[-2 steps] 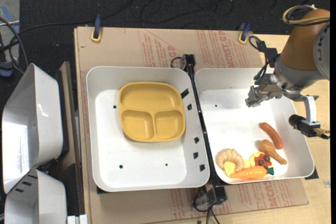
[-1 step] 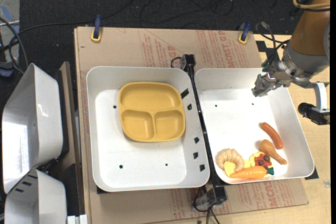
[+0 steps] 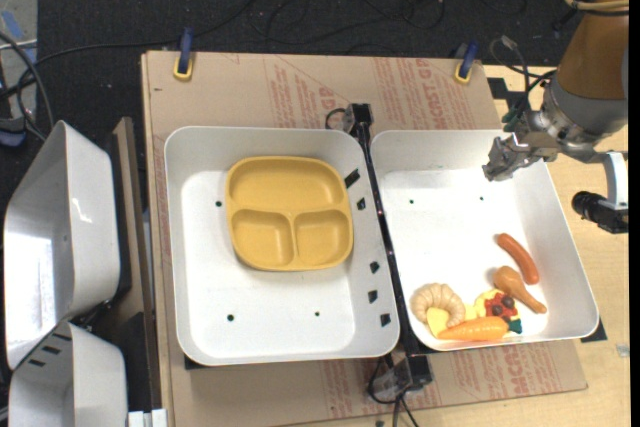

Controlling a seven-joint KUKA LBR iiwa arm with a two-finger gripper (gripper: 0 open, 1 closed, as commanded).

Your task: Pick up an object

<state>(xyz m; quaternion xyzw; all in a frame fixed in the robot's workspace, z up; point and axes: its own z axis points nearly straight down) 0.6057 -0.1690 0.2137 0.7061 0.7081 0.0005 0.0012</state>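
Right, nearest me the toy food sits bunched in the right bin's [image 3: 560, 215] front corner: a croissant [image 3: 436, 298], a carrot [image 3: 476, 328] lying along the front wall, a small mixed cluster [image 3: 500, 305] beside it, and a sausage [image 3: 518, 258] lying a little apart toward the bin's middle. I judge the sausage the cleanest pick, since it has bare floor on both long sides. I'd bring the claw [image 3: 503, 161] down across its short width, clear of the walls. The claw hangs over the far right of that bin, well apart from the food; I cannot tell how its jaws stand. The left bin [image 3: 190, 245] holds a yellow divided plate [image 3: 290, 212]
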